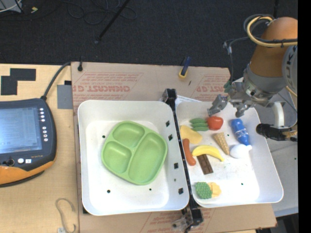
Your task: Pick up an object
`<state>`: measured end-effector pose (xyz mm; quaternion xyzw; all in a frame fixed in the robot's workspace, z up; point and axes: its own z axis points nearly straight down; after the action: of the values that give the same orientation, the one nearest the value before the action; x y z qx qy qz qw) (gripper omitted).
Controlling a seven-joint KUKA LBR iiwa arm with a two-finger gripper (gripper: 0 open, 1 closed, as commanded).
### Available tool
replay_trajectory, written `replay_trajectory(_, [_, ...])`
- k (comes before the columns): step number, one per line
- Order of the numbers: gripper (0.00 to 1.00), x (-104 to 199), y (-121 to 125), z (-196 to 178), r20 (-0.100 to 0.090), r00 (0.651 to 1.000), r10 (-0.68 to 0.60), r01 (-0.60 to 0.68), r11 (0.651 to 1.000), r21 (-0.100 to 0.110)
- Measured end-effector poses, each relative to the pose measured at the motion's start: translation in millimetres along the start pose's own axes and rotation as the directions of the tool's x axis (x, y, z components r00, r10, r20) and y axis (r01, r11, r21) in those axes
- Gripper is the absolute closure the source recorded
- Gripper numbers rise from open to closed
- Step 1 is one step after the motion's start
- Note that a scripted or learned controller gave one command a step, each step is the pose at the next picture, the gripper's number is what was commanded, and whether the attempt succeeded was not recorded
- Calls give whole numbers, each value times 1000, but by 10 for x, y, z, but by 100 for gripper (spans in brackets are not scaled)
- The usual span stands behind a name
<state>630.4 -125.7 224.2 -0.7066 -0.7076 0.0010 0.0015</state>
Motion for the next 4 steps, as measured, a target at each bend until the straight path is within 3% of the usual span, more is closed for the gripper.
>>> replay_trajectory(1, [0,-31,23,615,0,1000,-1,1,1000,2])
replay_trajectory(3, [0,50,-20,1372,1,1000,-2,2,1000,-1])
replay_trajectory(4, [100,49,-6,1241,-2,1000,0,0,1000,-4])
